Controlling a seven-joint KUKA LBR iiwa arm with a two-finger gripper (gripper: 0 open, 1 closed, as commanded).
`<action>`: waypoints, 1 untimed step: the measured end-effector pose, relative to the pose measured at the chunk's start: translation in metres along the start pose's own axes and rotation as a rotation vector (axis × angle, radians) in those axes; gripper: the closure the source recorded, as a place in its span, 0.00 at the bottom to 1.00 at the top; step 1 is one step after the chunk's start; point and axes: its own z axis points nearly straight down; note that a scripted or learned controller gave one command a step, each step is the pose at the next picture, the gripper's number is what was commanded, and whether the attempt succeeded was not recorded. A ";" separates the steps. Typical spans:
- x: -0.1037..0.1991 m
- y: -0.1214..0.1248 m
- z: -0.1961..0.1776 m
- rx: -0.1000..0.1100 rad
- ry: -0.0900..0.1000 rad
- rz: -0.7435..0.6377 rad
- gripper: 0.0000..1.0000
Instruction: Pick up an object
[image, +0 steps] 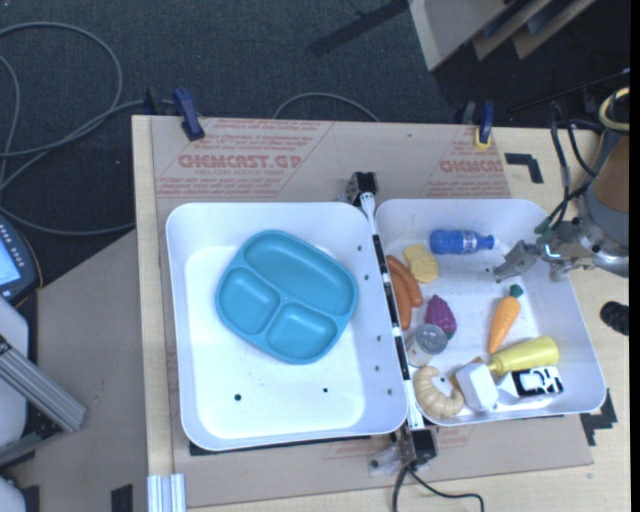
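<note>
Several toys crowd the right bin (585, 345); the toy carrot (504, 318) lies just below the gripper (520, 260) — jaws empty and spread. Drop straight down, straddling its narrow width.

The arm (612, 190) is grey, with an orange band near the upper edge. Dark cables run along its body. At its end sits a gripper (520, 262) of grey metal with angular parts.
</note>
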 end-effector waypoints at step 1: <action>0.002 -0.018 0.090 0.021 0.010 0.002 0.00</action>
